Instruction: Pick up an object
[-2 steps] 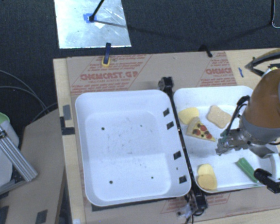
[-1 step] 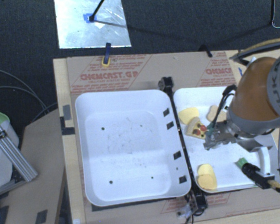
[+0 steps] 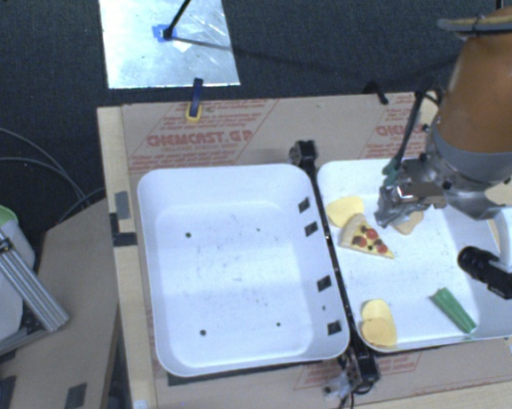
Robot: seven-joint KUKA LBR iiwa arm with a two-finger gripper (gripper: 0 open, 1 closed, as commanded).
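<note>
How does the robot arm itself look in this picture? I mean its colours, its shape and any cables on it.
The arm is thick and rounded, with a broad orange band above a grey wrist section. Below it sits a metallic silver gripper block with small dark parts. A green cable and thin dark cables run down beside the wrist to the gripper. No markings are legible on it.

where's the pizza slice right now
The triangular toy pizza slice lies in the right white bin, near its left wall, just below a yellow piece and beside the gripper.
</note>
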